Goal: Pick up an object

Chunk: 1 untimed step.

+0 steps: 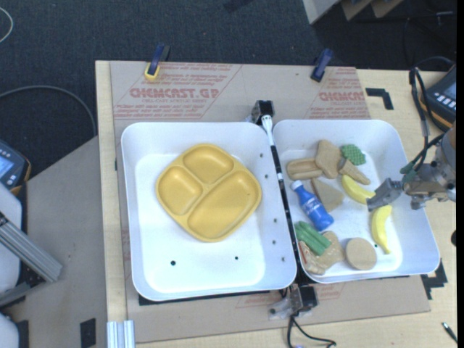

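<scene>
The right bin (410, 153) holds several toy foods. A blue bottle (312, 204) lies near its left wall, and two yellow bananas (357, 189) (381, 228) lie toward its right side. A round tan cookie (360, 254) and a sandwich with green filling (318, 242) sit at the front. Tan bread pieces (305, 169) and a green waffle-like piece (353, 152) lie at the back. My gripper (383, 196) reaches in from the right and hangs low between the two bananas, just above the lower one. Nothing is visibly held.
The left bin (145, 259) carries a yellow divided plate (209, 191) at its middle. A black divider rail (274, 172) runs between the bins. Clamps (154, 62) (322, 64) sit on the cardboard at the back. Cables hang at the right.
</scene>
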{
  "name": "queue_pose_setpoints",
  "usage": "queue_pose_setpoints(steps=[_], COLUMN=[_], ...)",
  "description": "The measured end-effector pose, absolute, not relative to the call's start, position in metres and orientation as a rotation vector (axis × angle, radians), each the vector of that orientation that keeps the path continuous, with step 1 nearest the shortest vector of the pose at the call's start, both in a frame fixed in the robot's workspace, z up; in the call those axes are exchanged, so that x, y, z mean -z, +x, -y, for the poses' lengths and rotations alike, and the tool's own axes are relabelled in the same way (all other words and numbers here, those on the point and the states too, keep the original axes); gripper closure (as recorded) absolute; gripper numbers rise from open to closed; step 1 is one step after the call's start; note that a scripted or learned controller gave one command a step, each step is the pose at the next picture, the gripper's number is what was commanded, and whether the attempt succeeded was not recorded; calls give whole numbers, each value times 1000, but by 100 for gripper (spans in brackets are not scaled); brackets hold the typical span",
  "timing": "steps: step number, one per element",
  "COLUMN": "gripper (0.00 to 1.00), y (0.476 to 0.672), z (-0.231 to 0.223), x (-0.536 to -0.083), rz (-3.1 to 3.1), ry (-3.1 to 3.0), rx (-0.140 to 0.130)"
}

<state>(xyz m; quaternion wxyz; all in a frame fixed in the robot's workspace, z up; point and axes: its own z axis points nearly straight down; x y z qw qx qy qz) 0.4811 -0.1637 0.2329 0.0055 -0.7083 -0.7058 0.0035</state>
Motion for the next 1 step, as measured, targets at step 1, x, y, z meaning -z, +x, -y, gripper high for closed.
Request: queue_pose_setpoints(steps=[1], gripper=[0], y=[484], z=[163], x=[-239], rz=[2222], ry=[-2222], rx=[0])
